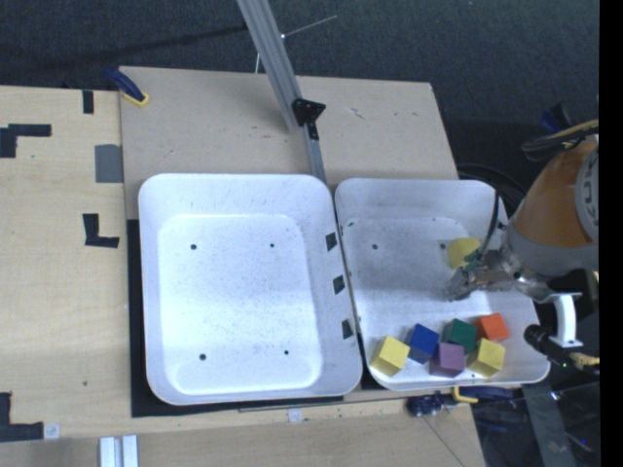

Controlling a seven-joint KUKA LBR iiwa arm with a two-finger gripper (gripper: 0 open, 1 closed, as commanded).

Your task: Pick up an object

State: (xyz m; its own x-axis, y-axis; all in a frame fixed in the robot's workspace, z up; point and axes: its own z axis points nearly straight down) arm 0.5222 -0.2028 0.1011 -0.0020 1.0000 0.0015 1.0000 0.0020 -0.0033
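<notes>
Altogether seven blocks [451,343] sit in the right bin [409,212]; whether the claw [465,282] grips anything, I cannot tell.

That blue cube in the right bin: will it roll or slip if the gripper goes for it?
The blue cube looks flat-faced, so it should slide rather than roll. It seems rigid and small, probably light. The yellow cube and purple cube crowd it, so fingers may nudge those neighbours first.
</notes>
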